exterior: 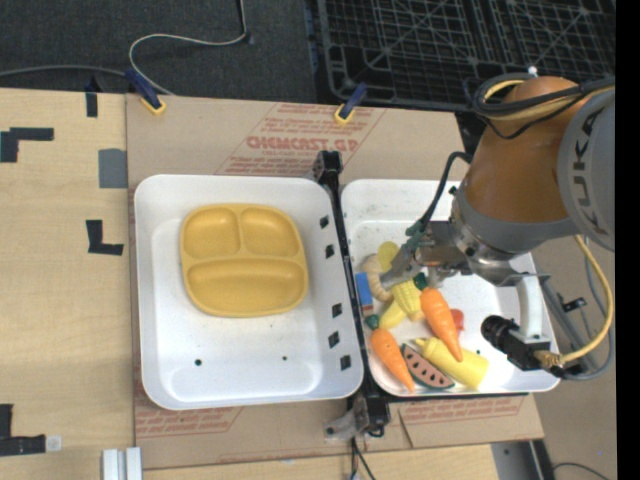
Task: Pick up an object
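Toys fill the right bin [400,196] along its left wall and near edge — a heap of plastic food. An orange carrot [437,315] lies tilted in the middle of the heap, a second carrot [390,356] sits nearer the bin's front left corner, and a watermelon slice [423,365] rests between them toward the front rim. A yellow piece [462,367] lies just beside the slice, touching the first carrot's tip. A corn cob [407,297] and other yellow bits crowd against the left wall, with a small blue item [364,288] at that wall.

The gripper [412,268] is down among these toys, over the corn cob and the pale pieces at the heap's far end; whether its fingers are spread or closed on anything cannot be told, since they blur into the clutter. The grey and orange arm [525,168] covers the bin's right half.

The left bin [160,358] — touching the right one along a black divider — holds a yellow sectioned plate [243,260] toward its far side. Both bins rest on a cardboard sheet [200,138] on the bench.
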You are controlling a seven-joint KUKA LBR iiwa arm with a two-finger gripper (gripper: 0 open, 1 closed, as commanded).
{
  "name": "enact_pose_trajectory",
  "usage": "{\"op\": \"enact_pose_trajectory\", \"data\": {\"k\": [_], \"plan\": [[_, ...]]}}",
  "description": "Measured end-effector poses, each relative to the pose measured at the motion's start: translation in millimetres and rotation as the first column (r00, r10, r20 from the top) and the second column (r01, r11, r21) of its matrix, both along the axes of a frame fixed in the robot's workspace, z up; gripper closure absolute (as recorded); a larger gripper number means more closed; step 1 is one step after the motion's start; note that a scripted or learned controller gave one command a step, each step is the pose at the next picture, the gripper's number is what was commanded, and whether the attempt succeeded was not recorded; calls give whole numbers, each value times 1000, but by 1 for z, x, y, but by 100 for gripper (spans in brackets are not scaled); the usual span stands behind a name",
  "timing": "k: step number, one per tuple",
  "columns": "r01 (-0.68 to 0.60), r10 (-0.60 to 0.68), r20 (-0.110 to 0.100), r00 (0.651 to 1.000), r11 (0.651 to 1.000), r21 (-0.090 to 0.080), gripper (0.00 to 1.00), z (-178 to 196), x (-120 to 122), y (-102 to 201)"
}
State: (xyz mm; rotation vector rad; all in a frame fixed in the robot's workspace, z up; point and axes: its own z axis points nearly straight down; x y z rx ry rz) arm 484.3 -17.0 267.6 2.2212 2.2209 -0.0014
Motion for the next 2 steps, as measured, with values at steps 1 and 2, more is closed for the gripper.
{"op": "enact_pose_trajectory", "data": {"k": [1, 2], "plan": [[-1, 1, -1, 1000, 1000, 1, 100, -1, 0, -19], [-2, 2, -2, 1000, 1000, 2, 100, -2, -1, -21]]}}
